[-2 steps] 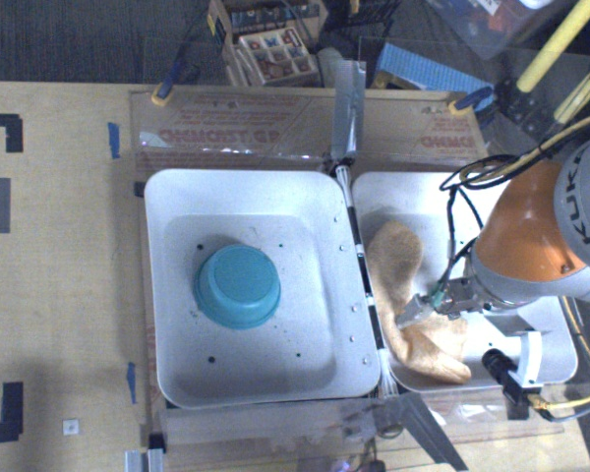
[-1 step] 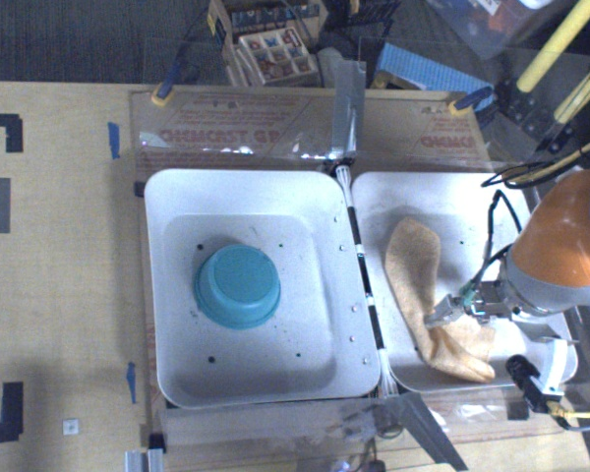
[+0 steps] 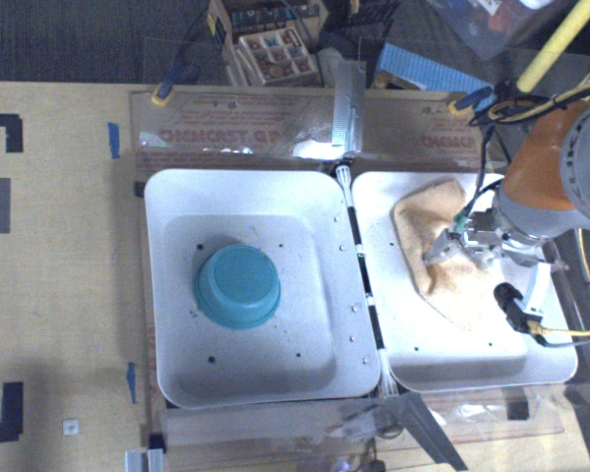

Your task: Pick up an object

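Observation:
A tan cloth lies crumpled in the right bin, toward its back left part. My gripper hangs over the cloth's right side, low and close to it, at the end of the grey arm with the orange band. The arm hides part of the cloth's right edge. A teal bowl rests upside down in the middle of the left bin, well away from the gripper.
A raised rim separates the two bins. A black and yellow cable trails from the wrist over the right bin's right side. Boxes and clutter stand behind the bench at the back.

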You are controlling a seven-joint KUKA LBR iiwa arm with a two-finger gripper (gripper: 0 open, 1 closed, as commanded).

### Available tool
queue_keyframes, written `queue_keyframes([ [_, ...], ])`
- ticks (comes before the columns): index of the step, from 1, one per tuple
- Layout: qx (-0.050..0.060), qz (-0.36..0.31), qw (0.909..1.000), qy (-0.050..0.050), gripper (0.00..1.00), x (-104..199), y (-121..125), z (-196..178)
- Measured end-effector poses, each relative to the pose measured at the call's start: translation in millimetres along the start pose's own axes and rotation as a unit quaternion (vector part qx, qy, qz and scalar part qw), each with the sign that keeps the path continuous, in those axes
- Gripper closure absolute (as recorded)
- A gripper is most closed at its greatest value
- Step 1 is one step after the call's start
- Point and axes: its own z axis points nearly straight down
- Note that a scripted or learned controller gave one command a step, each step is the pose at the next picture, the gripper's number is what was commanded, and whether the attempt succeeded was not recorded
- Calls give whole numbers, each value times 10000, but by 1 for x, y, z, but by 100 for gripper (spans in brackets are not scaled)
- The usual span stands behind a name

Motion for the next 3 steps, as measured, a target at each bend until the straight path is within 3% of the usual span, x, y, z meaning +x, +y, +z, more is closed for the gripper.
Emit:
queue_keyframes([
  [1, 6, -867, 9962, 17, 0, 72, -4, -1],
  [2, -13, -859, 9963, 23, 100, 71, -3, -12],
  [3, 68, -85, 9999, 8, 100, 117, 57, -120],
])
